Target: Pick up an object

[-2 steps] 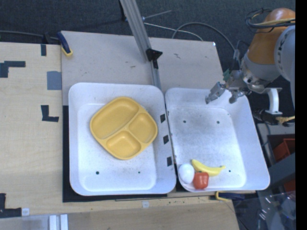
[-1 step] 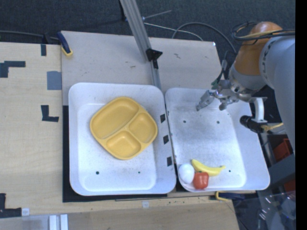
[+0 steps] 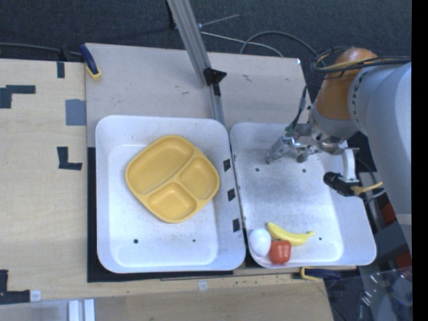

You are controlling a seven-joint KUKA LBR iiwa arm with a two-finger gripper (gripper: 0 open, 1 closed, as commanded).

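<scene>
my arm (image 3: 374,112) comes in from the right side of the view, grey with the orange band (image 3: 338,85) above the wrist. my pincer (image 3: 284,149) is over the upper part of the right bin (image 3: 304,199), pointing toward the left. it is small and partly blurred here, so i cannot tell if it is open or closed. i see nothing held in it.

the things i could pick are all together at the near edge of the right bin, well apart from my pincer. there is a yellow banana (image 3: 289,234), lying almost flat with its curve pointing down. just under it sits a red object (image 3: 281,251), maybe a small pepper or tomato, and it seems to touch the banana. beside the red object, on its left, is a white round object (image 3: 260,241), like an egg or a ball, near the bin's corner.

in the left bin (image 3: 114,246) lies a yellow divided plate (image 3: 172,177) with three compartments, turned at a slant. both bins stand side by side on the bench (image 3: 134,79). a metal pole (image 3: 190,29) crosses the bench from the top down to between the bins.
</scene>
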